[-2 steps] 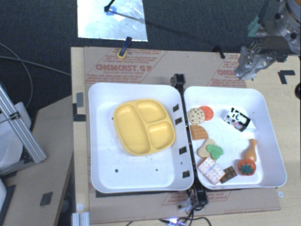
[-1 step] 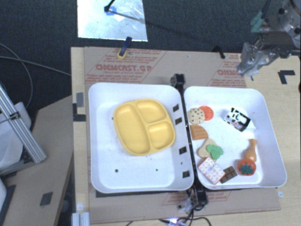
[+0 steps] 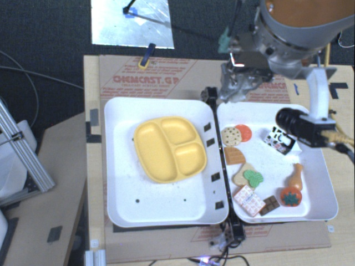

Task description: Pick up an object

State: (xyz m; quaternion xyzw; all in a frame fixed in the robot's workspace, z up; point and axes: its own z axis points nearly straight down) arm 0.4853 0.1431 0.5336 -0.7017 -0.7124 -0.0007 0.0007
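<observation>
My gripper [image 3: 232,91] hangs over the far left corner of the right bin [image 3: 327,204], below the grey and orange arm [image 3: 299,21]. It sits above the bin's rim, apart from the objects. Nothing shows in its grasp. In the right bin lie several small food toys: a round cracker with a red slice [image 3: 236,134], a brown toast piece [image 3: 234,156], a green piece on a cookie [image 3: 251,177], a pink wafer [image 3: 248,200], a chocolate piece [image 3: 270,205], a drumstick [image 3: 297,174], an orange-red vegetable [image 3: 291,197] and a black-and-white block [image 3: 279,141].
A yellow divided plate [image 3: 169,148] lies in the left bin [image 3: 119,204]. A black cylinder [image 3: 300,127] on a white bracket juts over the right bin's far right. A shiny sheet [image 3: 132,13] and a blue-yellow tool [image 3: 147,55] lie behind the bins.
</observation>
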